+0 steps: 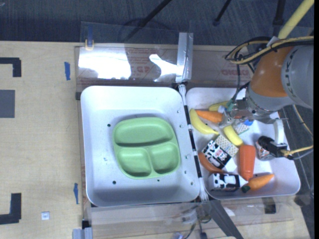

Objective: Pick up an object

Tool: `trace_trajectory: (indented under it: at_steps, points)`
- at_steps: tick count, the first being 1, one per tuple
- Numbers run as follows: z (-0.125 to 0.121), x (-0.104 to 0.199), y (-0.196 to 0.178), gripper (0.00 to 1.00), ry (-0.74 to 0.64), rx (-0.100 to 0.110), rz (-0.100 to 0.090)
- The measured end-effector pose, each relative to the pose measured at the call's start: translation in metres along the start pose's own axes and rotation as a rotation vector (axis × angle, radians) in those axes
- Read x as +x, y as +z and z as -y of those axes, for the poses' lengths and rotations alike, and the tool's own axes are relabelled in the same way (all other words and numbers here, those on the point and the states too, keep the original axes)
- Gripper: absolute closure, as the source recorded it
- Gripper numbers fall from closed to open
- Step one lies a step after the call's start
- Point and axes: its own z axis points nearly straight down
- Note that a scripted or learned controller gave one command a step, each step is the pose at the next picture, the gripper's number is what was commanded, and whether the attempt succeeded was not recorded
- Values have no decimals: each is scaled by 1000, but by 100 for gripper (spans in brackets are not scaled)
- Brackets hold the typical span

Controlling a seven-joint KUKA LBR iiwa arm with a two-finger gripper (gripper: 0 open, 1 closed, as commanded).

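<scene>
camera view: a small yellow banana (232,135) lies in the right bin (291,183), wedged among a carrot (209,116), a longer banana (202,125) and a checkered block (218,152). just above it, the gripper (238,114) hangs low; i cannot tell how its hand is set. closing here could pinch a neighbour or slip off. a green tray (146,147) sits in the left bin (99,103).

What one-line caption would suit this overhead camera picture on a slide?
Grey arm lowers its gripper among toy bananas and carrots in the right bin; a green divided tray sits in the left bin.
</scene>
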Motion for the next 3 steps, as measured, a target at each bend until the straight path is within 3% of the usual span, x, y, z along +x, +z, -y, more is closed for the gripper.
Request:
trace_trajectory:
  at_steps: [1,2,3]
  points:
    - [0,0,0,0,0,0,0]
    - [14,3,13,0,-20,-17,5]
    - [14,1,4,100,-18,-18,8]
